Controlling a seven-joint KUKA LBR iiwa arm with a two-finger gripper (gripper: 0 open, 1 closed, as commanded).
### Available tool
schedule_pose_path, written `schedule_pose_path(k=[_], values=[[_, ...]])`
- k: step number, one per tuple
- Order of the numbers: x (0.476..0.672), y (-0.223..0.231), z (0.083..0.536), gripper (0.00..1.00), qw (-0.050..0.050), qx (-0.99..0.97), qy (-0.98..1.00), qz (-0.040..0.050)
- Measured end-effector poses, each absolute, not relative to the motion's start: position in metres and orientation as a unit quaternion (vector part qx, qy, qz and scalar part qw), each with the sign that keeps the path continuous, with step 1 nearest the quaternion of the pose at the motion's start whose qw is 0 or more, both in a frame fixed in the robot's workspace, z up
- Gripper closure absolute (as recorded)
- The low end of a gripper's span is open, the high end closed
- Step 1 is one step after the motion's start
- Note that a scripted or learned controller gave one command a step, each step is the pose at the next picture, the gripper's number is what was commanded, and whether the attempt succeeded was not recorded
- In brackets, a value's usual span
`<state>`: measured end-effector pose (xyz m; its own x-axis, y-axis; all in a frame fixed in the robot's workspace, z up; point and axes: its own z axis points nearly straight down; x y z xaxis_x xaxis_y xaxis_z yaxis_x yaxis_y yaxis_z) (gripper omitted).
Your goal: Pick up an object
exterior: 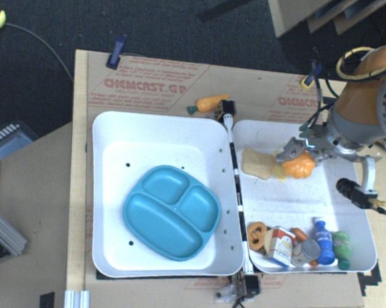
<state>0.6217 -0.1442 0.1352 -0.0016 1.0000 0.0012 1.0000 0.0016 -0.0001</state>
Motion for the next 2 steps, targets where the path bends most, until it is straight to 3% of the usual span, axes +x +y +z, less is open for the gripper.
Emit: schedule_pose_path(k=[1,2], values=[[0.579,-0.052,0.185,1.0,0.001,-0.706,-0.708,-0.0001],[0.532,-0.028,0.203,1.0,0.001,-0.707,-0.707,0.0005]])
